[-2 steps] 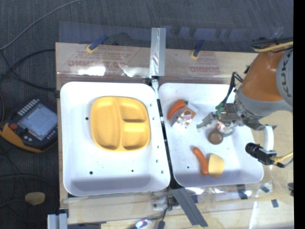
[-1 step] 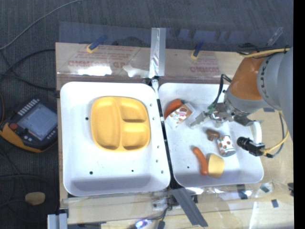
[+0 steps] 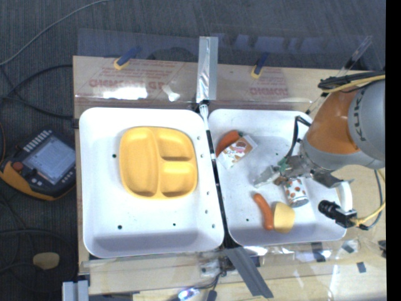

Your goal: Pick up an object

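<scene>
Floor's a dark grey carpet (image 3: 56, 42) with a ribbed weave, pretty evenly lit. A thin pale cable (image 3: 75, 12) snakes across it up top, and darker cords (image 3: 25, 83) loop along the left. A teach pendant (image 3: 39, 163) with an orange rim and grey screen sits on the carpet left of the bench (image 3: 94, 68), which has a light wooden top with clear plastic sheeting (image 3: 144, 83) over the far part.
</scene>
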Robot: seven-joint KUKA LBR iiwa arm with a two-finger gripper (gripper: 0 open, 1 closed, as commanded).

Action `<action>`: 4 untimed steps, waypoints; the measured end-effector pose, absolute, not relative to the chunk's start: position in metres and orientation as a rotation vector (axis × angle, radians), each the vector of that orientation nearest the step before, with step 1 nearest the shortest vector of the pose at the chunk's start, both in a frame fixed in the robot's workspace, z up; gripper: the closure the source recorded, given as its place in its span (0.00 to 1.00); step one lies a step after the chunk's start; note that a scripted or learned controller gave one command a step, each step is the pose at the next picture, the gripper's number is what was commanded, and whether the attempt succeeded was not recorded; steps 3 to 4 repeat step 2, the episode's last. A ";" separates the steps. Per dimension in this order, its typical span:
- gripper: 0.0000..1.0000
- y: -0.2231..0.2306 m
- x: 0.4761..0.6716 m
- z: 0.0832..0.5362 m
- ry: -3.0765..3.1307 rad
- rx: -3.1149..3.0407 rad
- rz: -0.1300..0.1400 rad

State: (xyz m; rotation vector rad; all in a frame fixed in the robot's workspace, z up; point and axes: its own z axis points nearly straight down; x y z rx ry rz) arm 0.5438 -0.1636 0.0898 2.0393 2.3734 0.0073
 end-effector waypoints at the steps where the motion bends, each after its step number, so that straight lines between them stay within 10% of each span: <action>1: 1.00 -0.163 0.545 0.100 2.372 2.038 0.011; 2: 1.00 -0.086 0.571 0.183 2.236 2.208 -0.003; 4: 1.00 -0.086 0.571 0.183 2.236 2.208 -0.003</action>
